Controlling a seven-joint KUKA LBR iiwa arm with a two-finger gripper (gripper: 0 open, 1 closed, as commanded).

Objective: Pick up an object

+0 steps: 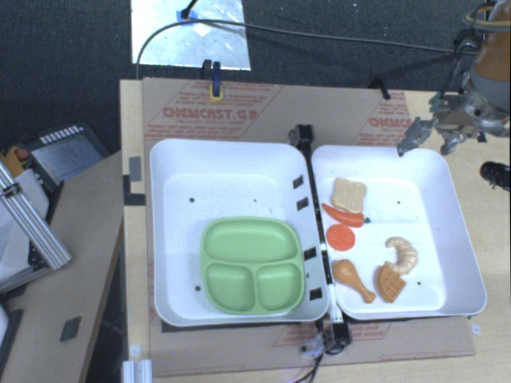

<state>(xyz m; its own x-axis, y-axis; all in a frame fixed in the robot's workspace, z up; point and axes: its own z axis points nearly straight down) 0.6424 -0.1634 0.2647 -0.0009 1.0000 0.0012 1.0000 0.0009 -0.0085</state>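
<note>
The gripper [429, 139] is seen with fingers spread wide and nothing held, above the far rim of the right bin [459, 206], well apart from the bread slice [349, 193].

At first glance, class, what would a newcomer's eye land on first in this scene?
Probably the green divided tray, sitting in the left bin toward its near edge. Next, the toy food clustered in the right bin: a red round slice, a chicken drumstick, a shrimp. The gripper hovers above that bin's far corner.

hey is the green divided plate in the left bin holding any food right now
Empty. The green three-compartment plastic plate shows bare green in all compartments; the toy food pieces all lie in the right white bin.
</note>
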